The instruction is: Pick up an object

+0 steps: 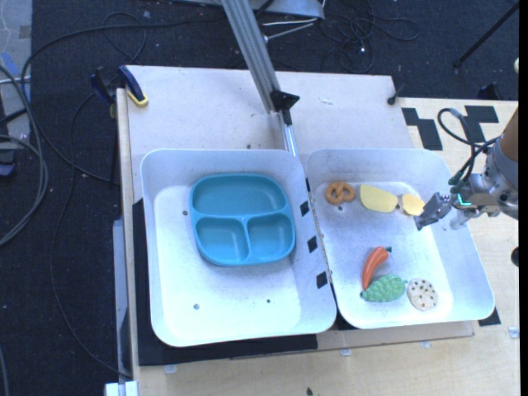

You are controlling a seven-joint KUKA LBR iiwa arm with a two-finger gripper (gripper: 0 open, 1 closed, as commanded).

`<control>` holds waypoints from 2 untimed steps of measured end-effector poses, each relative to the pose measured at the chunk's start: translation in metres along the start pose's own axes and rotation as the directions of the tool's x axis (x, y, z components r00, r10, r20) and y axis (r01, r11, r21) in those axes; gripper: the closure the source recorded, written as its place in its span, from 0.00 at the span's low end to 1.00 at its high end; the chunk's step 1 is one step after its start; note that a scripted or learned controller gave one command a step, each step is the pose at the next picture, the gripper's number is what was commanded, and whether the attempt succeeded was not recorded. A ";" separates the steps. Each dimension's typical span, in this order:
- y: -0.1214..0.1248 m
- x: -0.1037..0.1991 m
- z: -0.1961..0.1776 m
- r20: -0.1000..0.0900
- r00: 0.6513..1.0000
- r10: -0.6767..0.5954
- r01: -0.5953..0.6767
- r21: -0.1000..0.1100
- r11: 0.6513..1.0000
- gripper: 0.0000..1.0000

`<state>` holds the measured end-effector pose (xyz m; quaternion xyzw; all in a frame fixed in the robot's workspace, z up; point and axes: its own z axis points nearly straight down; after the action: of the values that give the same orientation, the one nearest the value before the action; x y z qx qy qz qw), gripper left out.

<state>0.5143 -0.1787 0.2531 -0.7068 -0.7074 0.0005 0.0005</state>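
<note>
Camera view: gripper at 3 o'clock of the right bin, touching the small yellow piece. Can't tell jaw state. Risk: nudges it into the yellow slice, grasp misses.

a teal blue divided plate sits in the white left bin. the white right bin holds a brown pretzel, a yellow piece, an orange carrot, green grapes and a pale cookie with dark spots.
</note>
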 end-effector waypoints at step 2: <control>-0.007 0.003 0.046 -0.001 1.000 0.002 -0.002 0.003 1.000 0.00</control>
<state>0.5069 -0.1757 0.2070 -0.7075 -0.7067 0.0012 0.0019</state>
